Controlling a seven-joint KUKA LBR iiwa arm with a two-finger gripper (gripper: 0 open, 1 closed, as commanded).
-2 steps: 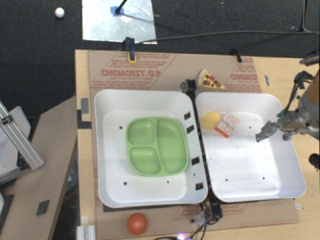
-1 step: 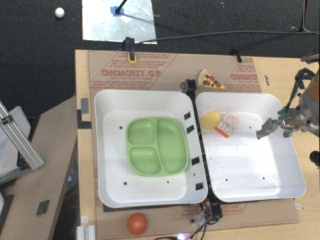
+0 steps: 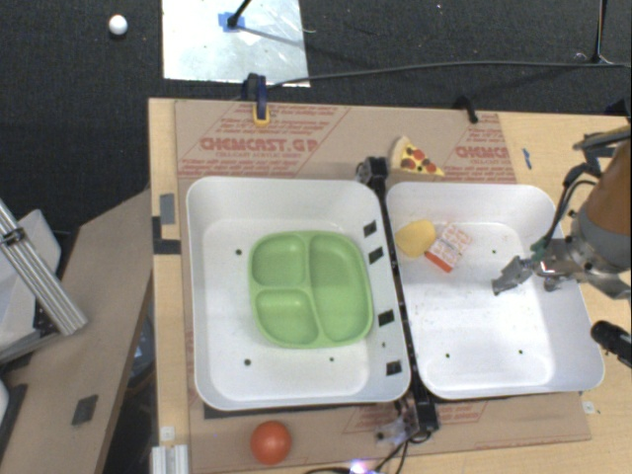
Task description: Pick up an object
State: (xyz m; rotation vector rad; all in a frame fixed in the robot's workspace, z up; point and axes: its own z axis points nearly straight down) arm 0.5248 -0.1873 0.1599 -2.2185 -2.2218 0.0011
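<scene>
In the right bin [image 3: 553, 363] a yellow lemon-like object [image 3: 415, 235] lies near the far left corner. Beside it, on its right, rests a small white and orange packet [image 3: 449, 246]. My gripper [image 3: 515, 276] hangs over the right half of that bin, a short way right of the packet. Its fingers point left and nothing shows between them. A green divided plate [image 3: 309, 287] lies in the left bin [image 3: 212, 363].
A toy pizza slice [image 3: 416, 158] lies on the cardboard behind the bins. A red-orange ball [image 3: 271, 441] sits on the bench in front of the left bin. Black clips [image 3: 383, 316] line the rims between the bins. A blue and yellow clamp [image 3: 258, 98] stands at the back.
</scene>
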